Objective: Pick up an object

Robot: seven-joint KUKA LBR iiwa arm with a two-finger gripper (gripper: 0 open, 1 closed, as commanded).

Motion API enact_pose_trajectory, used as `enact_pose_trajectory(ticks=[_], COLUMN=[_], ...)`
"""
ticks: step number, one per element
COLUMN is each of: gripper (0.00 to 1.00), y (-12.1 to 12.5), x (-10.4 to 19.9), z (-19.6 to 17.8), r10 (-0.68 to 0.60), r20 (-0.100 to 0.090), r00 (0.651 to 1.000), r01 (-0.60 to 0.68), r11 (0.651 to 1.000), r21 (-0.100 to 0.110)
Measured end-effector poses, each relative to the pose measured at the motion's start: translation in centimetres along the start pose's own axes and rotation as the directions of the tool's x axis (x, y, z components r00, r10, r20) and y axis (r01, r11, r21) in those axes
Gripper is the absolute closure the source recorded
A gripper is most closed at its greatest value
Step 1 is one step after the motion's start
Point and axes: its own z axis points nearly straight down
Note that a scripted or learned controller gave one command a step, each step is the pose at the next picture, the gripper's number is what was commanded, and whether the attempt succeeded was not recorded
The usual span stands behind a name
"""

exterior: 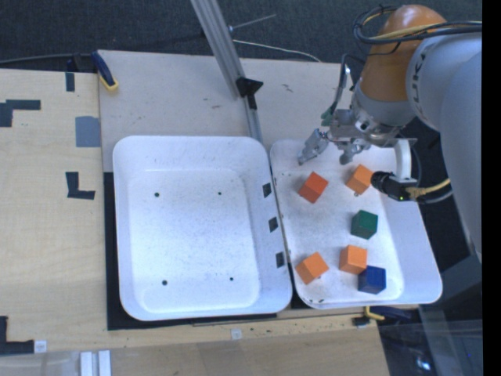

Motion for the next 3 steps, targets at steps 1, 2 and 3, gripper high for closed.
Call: enact_pose_trajectory(ticks=[1,2,3], gripper=[0.0,1.0,0.0], y=[0.4,0.6,0.6], x=[-1.1,-0.9,-1.0], z=[10.9,9.4,9.4], r10=[0.002,0.0,-0.001], r20=[0.002,0.001,0.002], r00=[1.0,1.0,1.0], r01=[-0.002,0.0,0.001], r11=[1.0,1.0,1.0], r21=[0.007,0.001,0.0])
